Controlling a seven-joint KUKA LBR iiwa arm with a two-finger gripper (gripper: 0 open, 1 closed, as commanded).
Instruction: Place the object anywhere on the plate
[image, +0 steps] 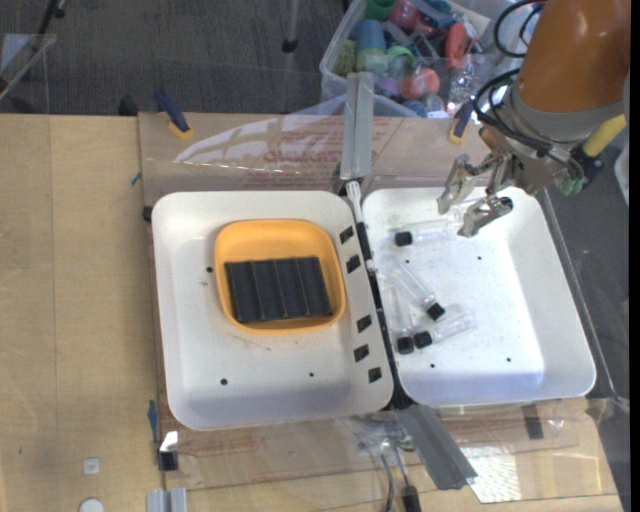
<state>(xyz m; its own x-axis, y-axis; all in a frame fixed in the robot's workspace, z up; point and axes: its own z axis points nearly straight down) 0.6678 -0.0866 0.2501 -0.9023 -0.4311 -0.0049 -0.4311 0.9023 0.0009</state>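
clear tubes with black caps (420, 300), any of which could have been the object to move, lay scattered in the right bin (560, 330), most of them bunched near its left wall, with one more (403, 238) apart toward the back. none was on the plate. the end effector (476, 206) hung over the back of the right bin, well apart from the main cluster, its fingers spread apart with nothing between them. by the look of it, the picking step had not yet been done: the next move called for bringing the open fingers down over one tube, lined up across its narrow side, closing on it, then carrying it over the divider (362, 290). being clear, slim and round, the tubes would likely be easy to miss or roll away.

in the left bin (185, 390) sat the orange plate (280, 236), holding a dark ribbed block (277, 289) that covered most of its middle. both bins rested side by side on the bench (70, 300).
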